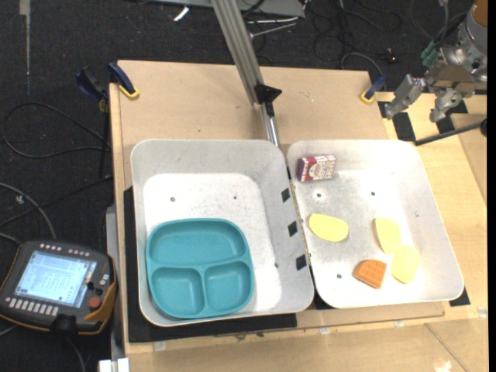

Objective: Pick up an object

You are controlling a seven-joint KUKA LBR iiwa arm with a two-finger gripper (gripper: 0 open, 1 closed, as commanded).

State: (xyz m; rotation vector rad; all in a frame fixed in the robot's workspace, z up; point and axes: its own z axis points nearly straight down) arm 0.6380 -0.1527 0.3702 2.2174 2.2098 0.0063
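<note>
Broadly, largest to smallest:
Desk (194,99): bare wood, with both bins pushed toward its front edge, probably to sit within the arm's reach.
Left bin (201,161): carries one thing, so I judge it to be the drop side.
Right bin (411,184): holds all the small pickable things, spread apart so each can be taken alone.
Blue tray (200,267): three compartments, lying flat in the left bin's front half, near its front left corner.
Pincer (424,99): raised over the desk's back right corner, outside the right bin, its two fingers apart with nothing between them; the pick has not yet begun.
Carton (316,168): on its side at the right bin's back left corner, well apart from the rest.
Yellow oval (328,228): flat, near the right bin's left edge.
Yellow pieces (386,234): two, touching, toward the front right.
Orange waffle (370,273): just beside them, near the front edge; a likely target, though flat.
</note>
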